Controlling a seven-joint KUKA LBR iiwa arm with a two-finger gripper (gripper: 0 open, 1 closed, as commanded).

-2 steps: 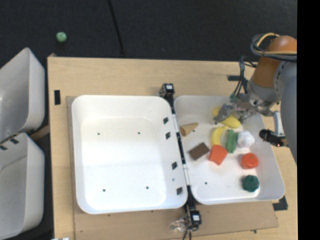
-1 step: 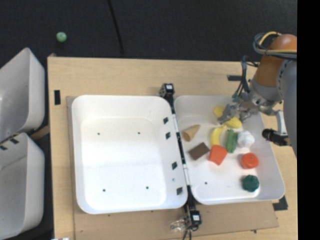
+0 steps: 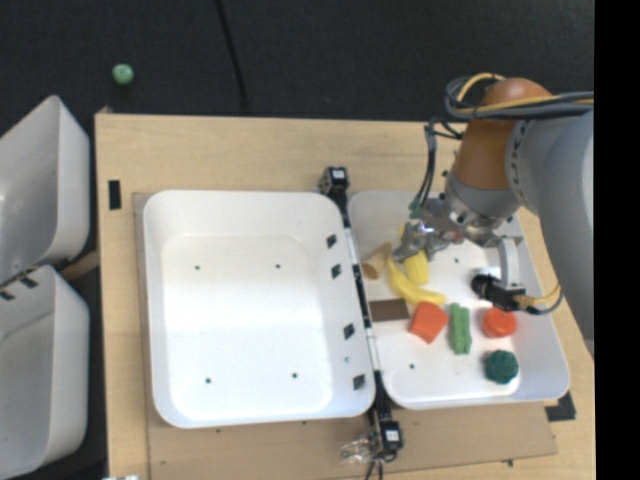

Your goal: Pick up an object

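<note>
Camera view shows you the yellow banana (image 3: 413, 278) in the right bin (image 3: 540, 368), its upper end up at the gripper (image 3: 418, 236); can't tell the claw's state. Just beside it: orange block (image 3: 428, 322), green stick (image 3: 459, 328), red-orange piece (image 3: 499, 321), dark green ball (image 3: 501, 367). Left bin (image 3: 240, 308) adjoins

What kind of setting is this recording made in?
Probably a robot-grasping lab bench: a grey arm with an orange band reaches over two shallow white bins on a wooden board, one holding small toys such as a yellow banana-shaped piece.
</note>
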